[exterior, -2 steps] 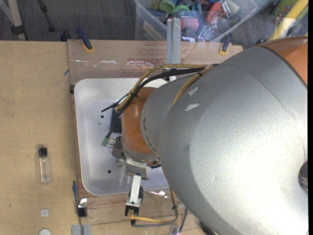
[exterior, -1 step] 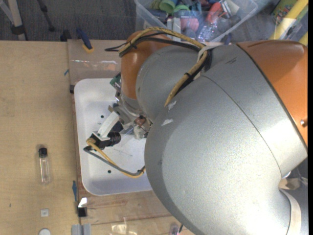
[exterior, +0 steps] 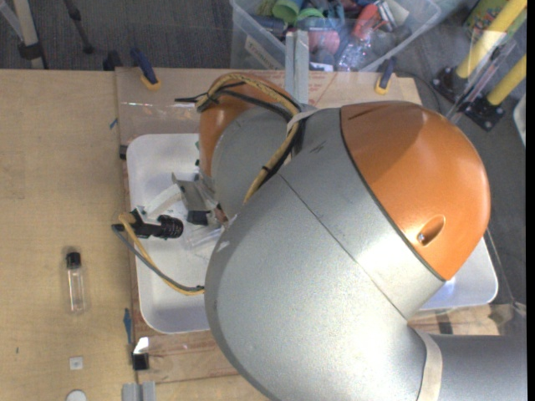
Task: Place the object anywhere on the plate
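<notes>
The grey and orange arm [exterior: 351, 257] looms large, covering most of both bins. The gripper [exterior: 196, 199] reaches down into the left bin [exterior: 150, 161], with black cabling [exterior: 155, 226] beside it. I cannot tell the gripper's state, nor where the object or plate is. A small vial [exterior: 75, 281] lies on the desk [exterior: 50, 157] to the left.

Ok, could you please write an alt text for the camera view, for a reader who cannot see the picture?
A large grey arm with an orange band covers most of the view, reaching from the right over a shallow white bin on a wooden bench. A small clear vial lies on the bench left of the bin, and a clear tub of colourful items stands behind.
</notes>
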